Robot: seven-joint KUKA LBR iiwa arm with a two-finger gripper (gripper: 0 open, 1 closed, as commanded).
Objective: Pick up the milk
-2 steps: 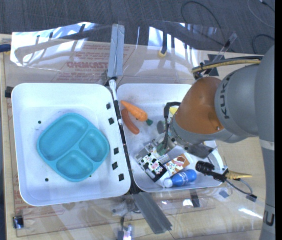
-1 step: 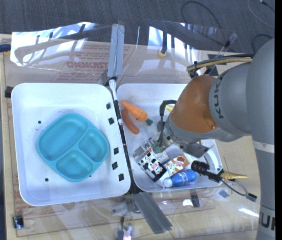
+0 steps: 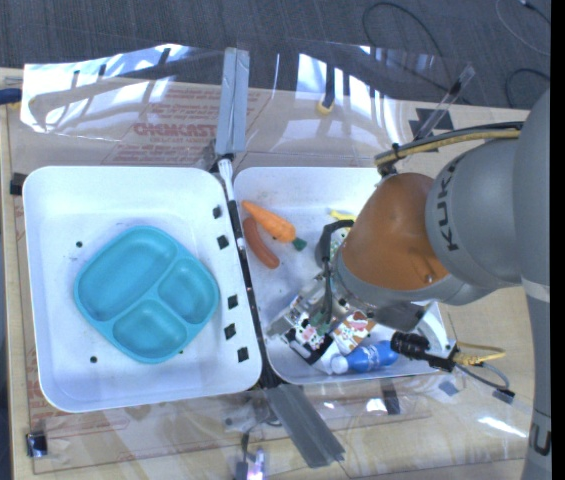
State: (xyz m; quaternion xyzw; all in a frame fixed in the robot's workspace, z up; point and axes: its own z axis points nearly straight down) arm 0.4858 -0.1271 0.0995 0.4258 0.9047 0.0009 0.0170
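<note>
The milk bottle [image 3: 362, 359], small and probably light, slippery plastic, lies beside the gripper [image 3: 312, 330]; its narrow body suits grasping; whether the gripper is open cannot be told

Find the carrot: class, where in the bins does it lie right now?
The carrot lies in the right bin, near its upper left corner, close to the divider between the bins, with a reddish sausage just below it.

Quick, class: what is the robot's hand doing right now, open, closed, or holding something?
Hand: low in the right bin, over the packaged items; open or closed cannot be told, and no item is seen held.
</note>
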